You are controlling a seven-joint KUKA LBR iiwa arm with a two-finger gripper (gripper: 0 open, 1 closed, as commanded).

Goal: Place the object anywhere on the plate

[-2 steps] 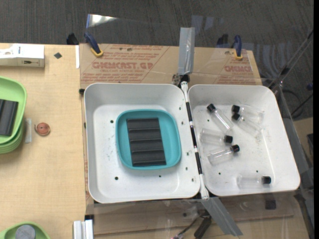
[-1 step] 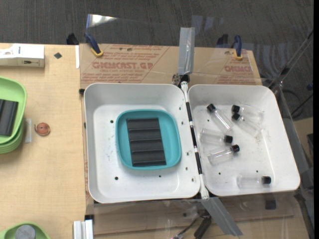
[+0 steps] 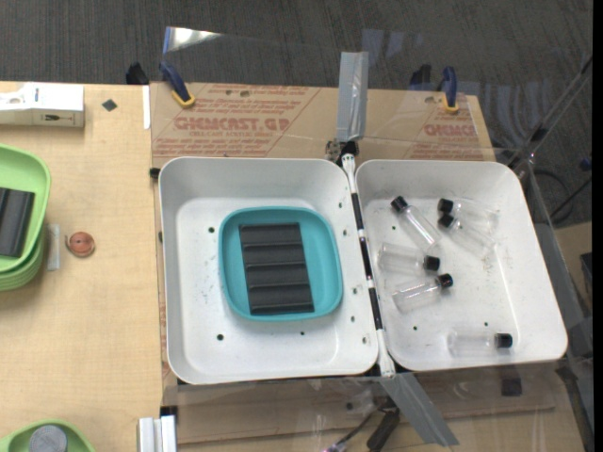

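Note:
A teal plate (image 3: 325, 269) with a dark ribbed insert (image 3: 275, 268) lies in the left white bin (image 3: 188, 281). The right white bin (image 3: 537, 281) holds several clear plastic vials with black caps. One vial (image 3: 411, 217) lies near the bin's upper left, another vial (image 3: 450, 217) beside it. Two more vials (image 3: 419, 292) lie in the middle. A single vial (image 3: 479, 344) lies near the front right corner.
A green tray (image 3: 28, 252) with a dark block sits at the far left on the wooden bench. A small orange-brown disc (image 3: 81, 244) lies near it. A white box (image 3: 40, 107) sits at the back left. Cardboard and clamps (image 3: 177, 88) lie behind the bins.

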